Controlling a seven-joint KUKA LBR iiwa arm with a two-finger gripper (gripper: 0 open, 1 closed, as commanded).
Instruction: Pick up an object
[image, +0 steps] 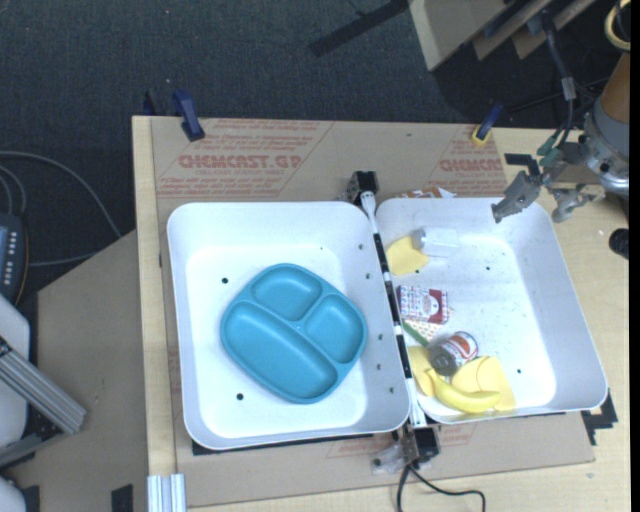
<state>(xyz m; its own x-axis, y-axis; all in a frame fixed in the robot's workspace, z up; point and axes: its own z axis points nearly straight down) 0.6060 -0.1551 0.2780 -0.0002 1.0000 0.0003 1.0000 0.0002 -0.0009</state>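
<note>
Dark blue-grey carpet (250, 60) surrounds the bench; a printed cardboard sheet (330, 155) covers its pale wooden top (120, 330).

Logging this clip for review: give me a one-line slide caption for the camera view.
Claw open above the right bin's far rim; blue divided plate lies in the left bin.

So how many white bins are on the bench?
2. The left bin holds a blue divided plate. The right bin sits beside it, with small items piled along its left side.
</note>
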